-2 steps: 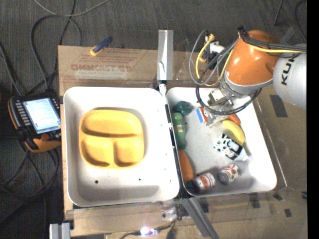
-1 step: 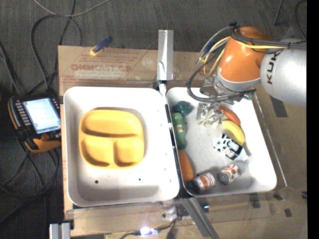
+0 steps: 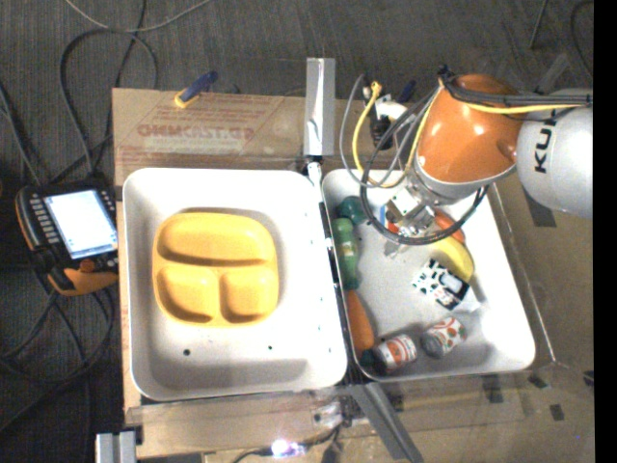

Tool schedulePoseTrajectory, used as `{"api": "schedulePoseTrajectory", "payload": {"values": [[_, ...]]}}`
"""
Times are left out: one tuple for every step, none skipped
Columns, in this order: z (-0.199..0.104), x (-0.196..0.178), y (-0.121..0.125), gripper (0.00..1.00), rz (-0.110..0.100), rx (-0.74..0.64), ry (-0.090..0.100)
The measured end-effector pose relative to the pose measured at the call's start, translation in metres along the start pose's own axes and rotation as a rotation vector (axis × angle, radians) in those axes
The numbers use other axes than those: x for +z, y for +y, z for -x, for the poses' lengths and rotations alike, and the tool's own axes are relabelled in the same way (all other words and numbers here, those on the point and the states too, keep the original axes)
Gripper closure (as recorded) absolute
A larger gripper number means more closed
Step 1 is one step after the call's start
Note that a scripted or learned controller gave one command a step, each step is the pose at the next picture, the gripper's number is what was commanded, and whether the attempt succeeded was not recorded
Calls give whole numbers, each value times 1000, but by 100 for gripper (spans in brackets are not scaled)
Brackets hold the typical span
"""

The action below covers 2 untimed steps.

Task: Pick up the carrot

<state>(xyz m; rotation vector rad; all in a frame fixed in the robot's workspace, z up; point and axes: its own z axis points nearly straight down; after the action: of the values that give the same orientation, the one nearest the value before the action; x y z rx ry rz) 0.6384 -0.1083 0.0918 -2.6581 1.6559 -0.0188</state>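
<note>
Above the upper middle of the right bin [image 3: 511, 350], the gripper [image 3: 410, 218] hung below the orange band of the arm [image 3: 461, 131], among loops of cable. Whether it had hold of anything could not be told, because the wrist and the cables hid its tip.

Just beside it lay a banana [image 3: 457, 255], with a small black and white object [image 3: 441, 284] under it. A green bottle [image 3: 345, 249] lay along the left wall of the bin. The carrot [image 3: 360, 320] lay lower down the same wall, lengthwise, touching or almost touching it, well apart from the gripper. Two small cans [image 3: 395, 351] lay near its lower end.

The carrot looked like a light, stiff, smooth toy, so it could slip. I judged the thick middle the best place, closing across its width; the wall left little room on one side.

The left bin [image 3: 140, 355] held a yellow tray [image 3: 218, 266].
</note>
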Motion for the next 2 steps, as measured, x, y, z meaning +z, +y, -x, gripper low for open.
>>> {"api": "schedulePoseTrajectory", "payload": {"values": [[11,-1,39,100,-2,-610,0],[-2,2,-3,100,29,-800,-16]]}}
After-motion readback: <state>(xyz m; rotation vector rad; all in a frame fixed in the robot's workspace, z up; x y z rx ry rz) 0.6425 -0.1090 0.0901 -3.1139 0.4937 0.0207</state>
